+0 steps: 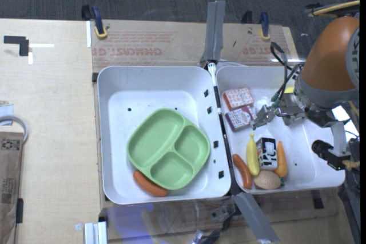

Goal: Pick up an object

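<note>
Spanning the whole scene, the wooden bench (46, 123) is carrying two shallow white bins side by side. The left bin (114, 100) is holding a green divided plate (168, 148), which is lying tilted across the bin floor, and an orange sausage (150, 184) is resting against the plate's lower edge. The right bin (309, 166) is receiving the grey arm with its orange band (334, 54), which is reaching in from the right. The tool (264, 116) is hanging low over the upper middle of this bin, just beside two red-and-white packets (239, 107); whether its fingers are apart or closed is something I cannot tell, and nothing is visibly sitting between them. Candidate objects for picking are clustering near the bin's front: a black-and-white carton (267, 153) is lying between a yellow banana (252, 154) and an orange carrot (281, 158), a second orange sausage (242, 170) is lying left of the banana, and a tan round item (267, 180) is sitting below the carton.
</note>
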Robot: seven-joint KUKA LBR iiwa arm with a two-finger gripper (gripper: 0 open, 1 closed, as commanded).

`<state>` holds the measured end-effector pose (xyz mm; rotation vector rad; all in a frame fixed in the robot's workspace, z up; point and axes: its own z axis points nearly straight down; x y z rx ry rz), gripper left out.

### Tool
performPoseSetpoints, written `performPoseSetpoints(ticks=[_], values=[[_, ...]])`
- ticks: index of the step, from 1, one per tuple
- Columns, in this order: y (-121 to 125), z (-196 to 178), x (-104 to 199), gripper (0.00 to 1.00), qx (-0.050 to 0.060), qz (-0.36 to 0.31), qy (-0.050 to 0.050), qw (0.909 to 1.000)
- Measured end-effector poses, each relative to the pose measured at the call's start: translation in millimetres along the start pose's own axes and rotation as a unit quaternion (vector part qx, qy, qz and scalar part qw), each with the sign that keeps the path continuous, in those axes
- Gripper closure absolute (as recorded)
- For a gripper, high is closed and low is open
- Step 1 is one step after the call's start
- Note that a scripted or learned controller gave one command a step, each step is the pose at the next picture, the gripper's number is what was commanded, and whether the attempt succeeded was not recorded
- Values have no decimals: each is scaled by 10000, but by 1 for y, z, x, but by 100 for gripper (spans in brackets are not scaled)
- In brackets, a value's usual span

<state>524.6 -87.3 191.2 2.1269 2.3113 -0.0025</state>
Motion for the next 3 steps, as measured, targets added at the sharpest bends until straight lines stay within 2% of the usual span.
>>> performPoseSetpoints(ticks=[1,2,3], values=[[-30,101,-10,0,19,1336,8,9910],[-29,90,-10,100,6,1348,12,9909],[-16,1,70,100,16,1779,2,9840]])
